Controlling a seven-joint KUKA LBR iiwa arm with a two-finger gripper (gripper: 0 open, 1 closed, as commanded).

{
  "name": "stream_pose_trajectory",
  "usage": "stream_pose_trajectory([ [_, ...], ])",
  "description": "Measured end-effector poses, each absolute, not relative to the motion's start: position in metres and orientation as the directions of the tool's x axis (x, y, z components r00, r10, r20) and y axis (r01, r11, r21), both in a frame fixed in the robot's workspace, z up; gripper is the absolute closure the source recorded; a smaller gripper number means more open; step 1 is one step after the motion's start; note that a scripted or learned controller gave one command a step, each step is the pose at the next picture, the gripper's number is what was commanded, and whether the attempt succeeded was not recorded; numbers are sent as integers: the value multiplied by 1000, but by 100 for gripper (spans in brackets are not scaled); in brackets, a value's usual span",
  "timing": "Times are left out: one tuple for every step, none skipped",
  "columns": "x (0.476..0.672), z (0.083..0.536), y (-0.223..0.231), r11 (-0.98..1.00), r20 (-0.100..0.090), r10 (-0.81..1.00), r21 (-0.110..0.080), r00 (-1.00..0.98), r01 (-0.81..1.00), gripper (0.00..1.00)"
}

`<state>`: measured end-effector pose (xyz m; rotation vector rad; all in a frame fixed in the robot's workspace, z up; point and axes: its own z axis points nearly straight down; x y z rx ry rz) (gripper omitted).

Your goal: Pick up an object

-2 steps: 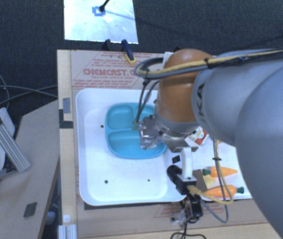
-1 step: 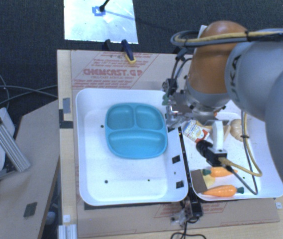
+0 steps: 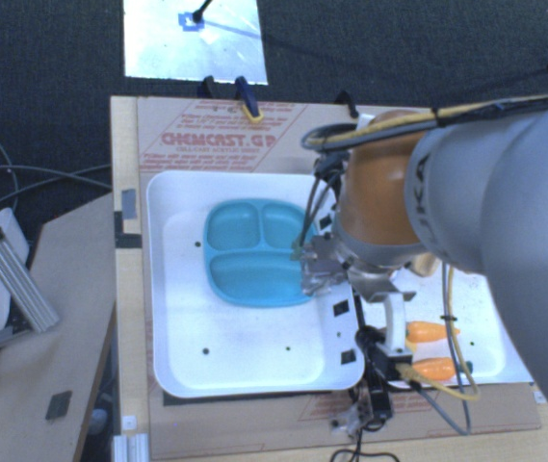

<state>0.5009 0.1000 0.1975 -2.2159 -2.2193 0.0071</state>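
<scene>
Lying flat in the left white bin (image 3: 187, 354), the blue divided plate (image 3: 254, 254) occupies the upper-centre of the bin floor; it shows two small compartments toward the far side and one long compartment toward the near side; its right edge runs under the arm's wrist. The gripper (image 3: 314, 269) sits at that right edge of the plate, beside the bin's right wall; whether it is touching the plate, and whether the fingers are spread or closed, cannot be told, since the wrist covers them. The grey arm (image 3: 505, 210) with its orange band (image 3: 379, 200) enters from the right, with cables running along it. In the right white bin (image 3: 490, 359), two orange objects (image 3: 430, 333) lie near the front, one behind the other. Both bins rest on a brown board (image 3: 216, 133) printed in red with "CHEMCAST.G"; the final characters and the smaller line beneath are not legible.
</scene>
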Motion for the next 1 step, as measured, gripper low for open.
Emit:
stream_pose_trajectory([
  [565, 247, 107, 5, 1, 1000, 10, -5, 1000, 100],
])
